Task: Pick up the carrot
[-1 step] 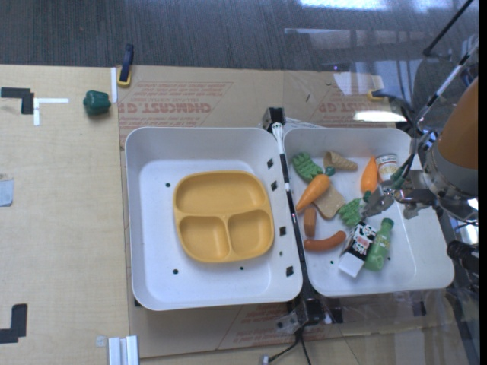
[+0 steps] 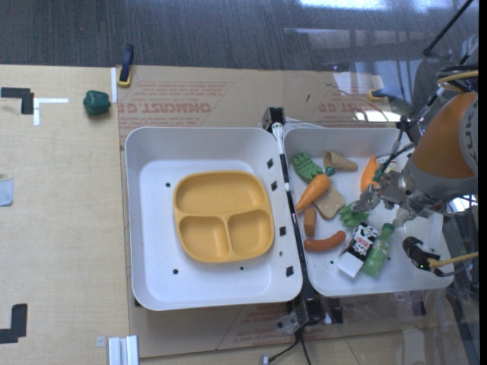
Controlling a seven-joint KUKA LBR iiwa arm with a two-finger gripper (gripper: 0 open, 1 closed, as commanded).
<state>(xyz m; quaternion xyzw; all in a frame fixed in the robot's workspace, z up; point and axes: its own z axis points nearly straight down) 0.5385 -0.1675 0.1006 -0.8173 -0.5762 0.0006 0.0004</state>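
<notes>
Camera view, from above: two white bins sit side by side. The left bin (image 2: 144, 204) holds a yellow divided plate (image 2: 224, 215). The right bin (image 2: 319, 276) is crowded with toy food. The carrot (image 2: 313, 191) lies tilted near that bin's left wall, its green top touching a green leafy piece (image 2: 305, 164), with a bread slice (image 2: 330, 202) just beside it. The gripper (image 2: 378, 198) hangs over the bin's right half, among the clutter; I cannot tell how its fingers stand. It looks like the approach step: the carrot is not yet grasped. Next it must move left across the bin. Room is tight, with the wall and neighbours close.
</notes>
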